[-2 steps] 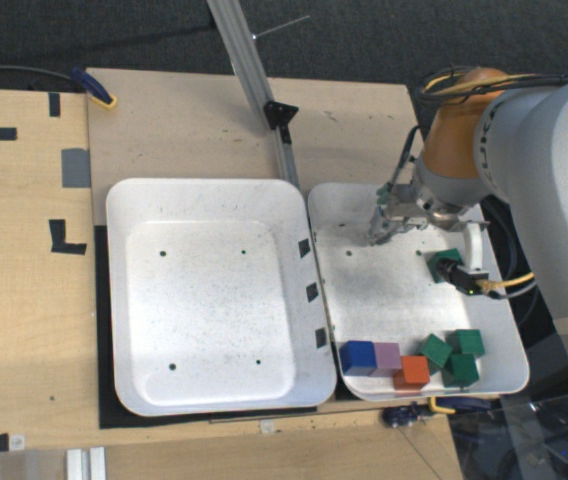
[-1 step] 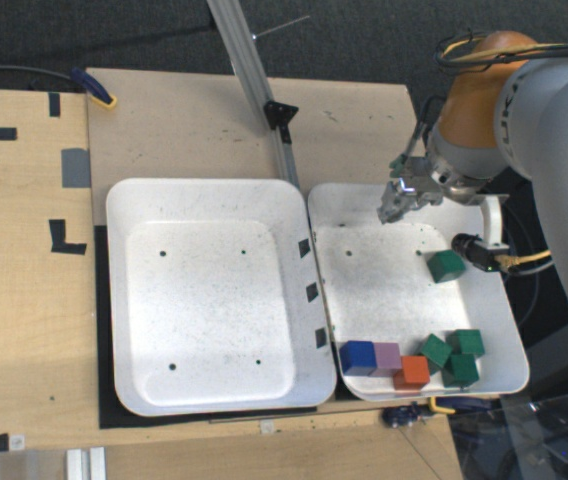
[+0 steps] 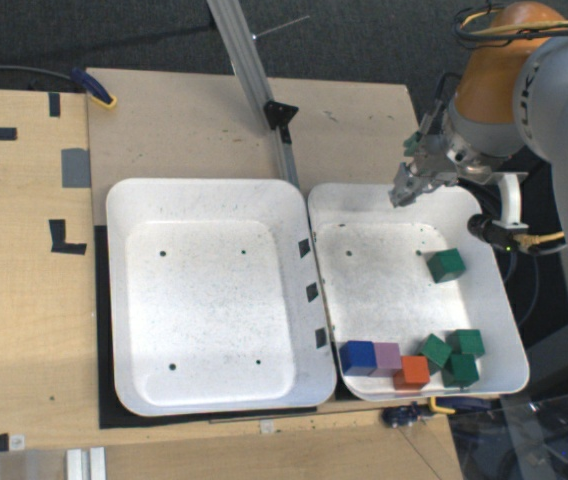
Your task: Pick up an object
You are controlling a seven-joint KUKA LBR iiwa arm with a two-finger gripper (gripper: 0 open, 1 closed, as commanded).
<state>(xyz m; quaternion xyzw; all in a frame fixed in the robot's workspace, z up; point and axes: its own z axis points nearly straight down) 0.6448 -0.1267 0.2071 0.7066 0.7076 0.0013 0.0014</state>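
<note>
- Bench (image 3: 24, 268): pale wood surface at far left, with dark tape marks on it; a blue-and-yellow clamp handle (image 3: 94, 86) lies at the far edge.
- Left bin (image 3: 124, 268): shallow, white, speckled floor with four small dark dots.
- Metal rail (image 3: 244, 53): grey strut slanting down from the far side, with a black bracket (image 3: 280, 115) on it, ending between the two bins.
- Right bin (image 3: 364, 258): white, touching the left bin along its left rim; holds all the blocks.
- Near row of blocks, left to right: blue block (image 3: 358, 356), just beside it a lilac block (image 3: 388, 356), then an orange block (image 3: 414, 371) touching the lilac one.
- Cluster of three green blocks (image 3: 452, 356) at the near right corner, packed together beside the orange block.
- Lone green block (image 3: 446, 265): sits apart, toward the right wall of the right bin, roughly mid-depth, tilted relative to the bin edges.
- Gripper (image 3: 404, 190): over the far rim of the right bin, tip pointing down-left, well apart from every block. Nothing visible between its tips; spread or pressed together — cannot tell at this resolution.
- Arm (image 3: 554, 88): grey link with orange band (image 3: 499, 63), entering from the far right, cables looped above it.
</note>
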